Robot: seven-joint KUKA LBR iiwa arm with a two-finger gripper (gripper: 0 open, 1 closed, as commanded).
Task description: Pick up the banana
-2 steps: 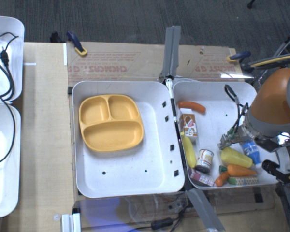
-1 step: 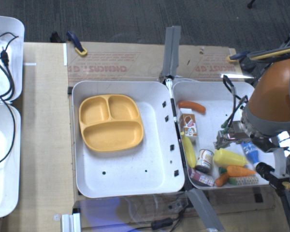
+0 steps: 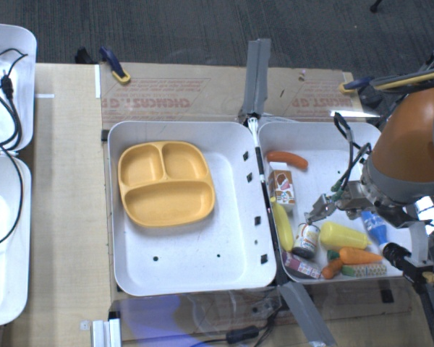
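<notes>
The banana (image 3: 282, 225) lies hard against the right bin's (image 3: 315, 137) left wall, its long axis running along that wall, far to near. A carton (image 3: 283, 186) and jar (image 3: 307, 240) crowd it. The gripper (image 3: 320, 210) hovers beside it, fingers open, holding nothing.

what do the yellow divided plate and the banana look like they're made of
The divided plate looks like moulded plastic with a matte finish: one even mustard colour, soft rounded compartment ridges, no sharp glare. The banana is probably a plastic toy: uniform bright yellow, smooth skin with no spots showing. The bin wall beside the plate looks like smooth white plastic.
</notes>
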